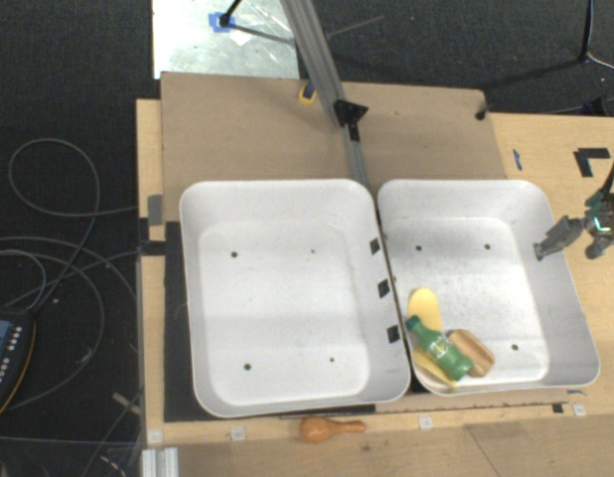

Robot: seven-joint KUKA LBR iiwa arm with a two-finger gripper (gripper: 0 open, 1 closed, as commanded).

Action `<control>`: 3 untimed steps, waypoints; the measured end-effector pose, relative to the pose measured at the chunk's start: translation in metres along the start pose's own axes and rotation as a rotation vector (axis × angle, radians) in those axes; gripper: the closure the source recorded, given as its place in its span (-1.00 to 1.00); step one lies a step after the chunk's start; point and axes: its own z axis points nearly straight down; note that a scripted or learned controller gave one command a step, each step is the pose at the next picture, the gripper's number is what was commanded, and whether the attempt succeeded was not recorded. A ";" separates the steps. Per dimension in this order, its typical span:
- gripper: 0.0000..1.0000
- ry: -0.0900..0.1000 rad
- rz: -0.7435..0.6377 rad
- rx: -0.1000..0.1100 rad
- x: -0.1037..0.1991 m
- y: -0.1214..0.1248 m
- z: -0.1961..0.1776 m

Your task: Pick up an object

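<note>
Three small objects lie together in the front left corner of the right bin [531, 202]. A green bottle [438, 347] rests on its side. A yellow banana-like piece [425, 308] sits just behind it and a tan bun-shaped piece [476, 351] lies on its right. My gripper [575, 244] hangs at the right bin's right rim, well to the right of and behind these objects. It stands open with nothing between its fingers.
The left bin [203, 266] adjoins the right one, with black clips along the shared wall. An orange pear-shaped toy [332, 427] lies on the bench in front of the left bin. A slanted metal pole [322, 63] crosses the back of the bench.
</note>
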 end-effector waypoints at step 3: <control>-1.00 0.001 0.003 0.002 0.006 0.002 0.092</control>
